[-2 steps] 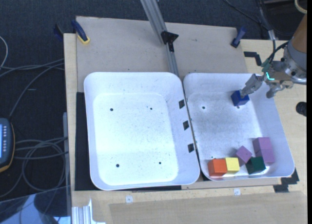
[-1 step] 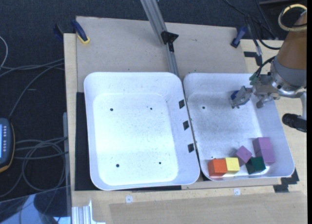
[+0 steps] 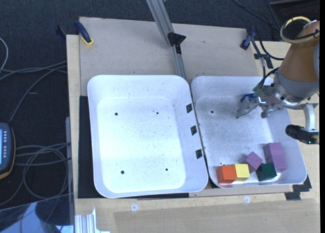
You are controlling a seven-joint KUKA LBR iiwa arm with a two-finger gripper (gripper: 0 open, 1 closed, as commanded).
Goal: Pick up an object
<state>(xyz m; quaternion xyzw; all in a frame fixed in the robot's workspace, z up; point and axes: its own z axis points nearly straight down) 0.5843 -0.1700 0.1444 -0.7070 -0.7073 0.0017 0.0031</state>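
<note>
Seen from above at a slant, the grey arm with its orange band reaches in from the right, and its two-finger gripper (image 3: 252, 106) hangs over the upper middle of the right-hand shallow white bin (image 3: 213, 125), fingers spread apart with nothing between them. In that bin's near right corner, well apart from the gripper, lie five small blocks: an orange cube (image 3: 227, 173) touching a yellow cube (image 3: 241, 171), a small purple block (image 3: 254, 159) turned cornerwise, a dark green block (image 3: 266, 172), and a taller purple block (image 3: 276, 155) whose long axis runs roughly toward and away from the camera. The left-hand shallow white bin (image 3: 101, 125) sits beside it.

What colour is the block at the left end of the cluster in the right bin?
Orange block, seen in the camera view.
</note>
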